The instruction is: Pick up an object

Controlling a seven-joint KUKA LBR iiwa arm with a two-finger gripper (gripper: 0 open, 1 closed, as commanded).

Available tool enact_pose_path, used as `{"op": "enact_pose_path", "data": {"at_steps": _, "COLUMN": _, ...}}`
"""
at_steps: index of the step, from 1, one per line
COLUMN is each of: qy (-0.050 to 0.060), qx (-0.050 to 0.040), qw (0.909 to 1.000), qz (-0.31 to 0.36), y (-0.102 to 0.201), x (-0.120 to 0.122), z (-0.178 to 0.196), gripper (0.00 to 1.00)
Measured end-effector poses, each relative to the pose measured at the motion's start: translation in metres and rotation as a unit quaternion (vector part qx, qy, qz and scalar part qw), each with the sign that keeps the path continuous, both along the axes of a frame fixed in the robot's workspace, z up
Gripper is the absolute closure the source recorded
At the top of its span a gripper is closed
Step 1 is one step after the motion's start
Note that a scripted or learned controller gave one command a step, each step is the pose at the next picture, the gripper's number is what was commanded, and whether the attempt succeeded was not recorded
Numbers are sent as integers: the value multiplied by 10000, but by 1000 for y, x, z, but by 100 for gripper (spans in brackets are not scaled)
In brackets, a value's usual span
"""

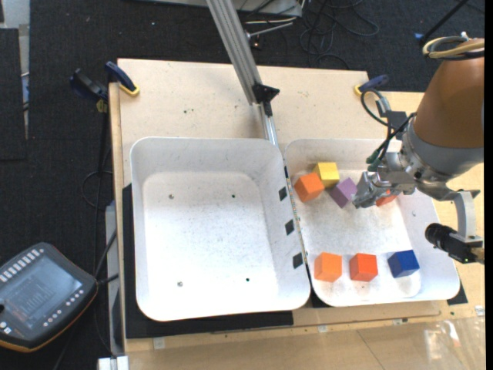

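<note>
My gripper [370, 192] hangs low over the upper part of the right bin [431, 287], reaching in from the right. A purple block [343, 192] lies tilted just to its left, touching or nearly touching it. A small red object [387, 200] peeks out from under the gripper's right side, mostly hidden. Further left sit an orange cube [308, 185] and a yellow cube [327, 173], side by side. Along the bin's front stand another orange cube [328, 267], a red-orange cube [363, 267] and a blue cube [403, 264].
The left bin [154, 168] adjoins the right one along a shared rim with black clips. A slanted metal rod [235, 41] runs from the top down to the bins' junction. A teach pendant [38, 291] lies at the lower left, off the bench.
</note>
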State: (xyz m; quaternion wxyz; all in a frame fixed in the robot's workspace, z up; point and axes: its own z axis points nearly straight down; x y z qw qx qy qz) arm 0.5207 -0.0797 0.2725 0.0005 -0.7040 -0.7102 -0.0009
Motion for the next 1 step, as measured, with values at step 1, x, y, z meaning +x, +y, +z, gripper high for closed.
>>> {"op": "enact_pose_path", "data": {"at_steps": 1, "qy": 7, "qx": 0, "qw": 10000, "qz": 2, "y": 63, "x": 10, "z": -7, "gripper": 100}}
